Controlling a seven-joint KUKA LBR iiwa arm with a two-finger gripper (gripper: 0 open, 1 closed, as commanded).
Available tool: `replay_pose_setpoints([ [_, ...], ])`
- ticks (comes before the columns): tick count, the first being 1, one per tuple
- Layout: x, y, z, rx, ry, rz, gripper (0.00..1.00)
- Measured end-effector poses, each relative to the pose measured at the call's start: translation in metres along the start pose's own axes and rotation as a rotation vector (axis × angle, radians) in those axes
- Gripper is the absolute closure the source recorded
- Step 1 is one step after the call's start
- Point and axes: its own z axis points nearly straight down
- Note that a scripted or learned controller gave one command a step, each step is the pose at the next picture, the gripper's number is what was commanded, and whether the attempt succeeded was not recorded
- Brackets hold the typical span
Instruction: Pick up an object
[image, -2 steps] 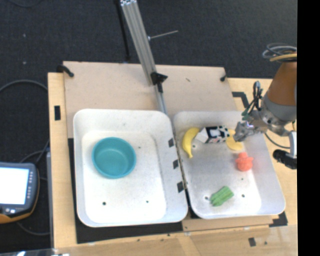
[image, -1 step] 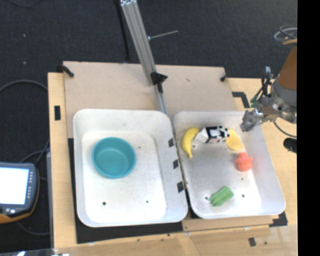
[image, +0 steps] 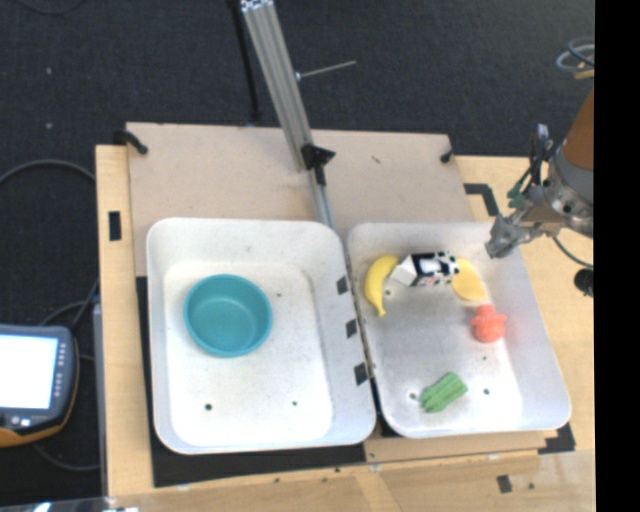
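The green object (image: 442, 391), the candidate lying nearest the camera, rests near the front of the right bin (image: 545, 400), with an orange-red object (image: 488, 325) behind it and, farther back, a yellow banana (image: 378, 282), a black-and-white object (image: 430, 267) and a yellow piece (image: 470, 284) clustered together. Nothing is picked yet (this looks like the approach step): the hand (image: 500, 244) hovers at the bin's far right edge, carrying nothing, and I cannot tell how its jaws stand. The next move calls for travelling over one object, probably the nearby yellow piece, and descending squarely.
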Motion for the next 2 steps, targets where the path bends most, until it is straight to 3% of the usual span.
replay_pose_setpoints([
  [2,0.1,-0.01,-0.005,0.003,0.001,-0.003,1.0],
])
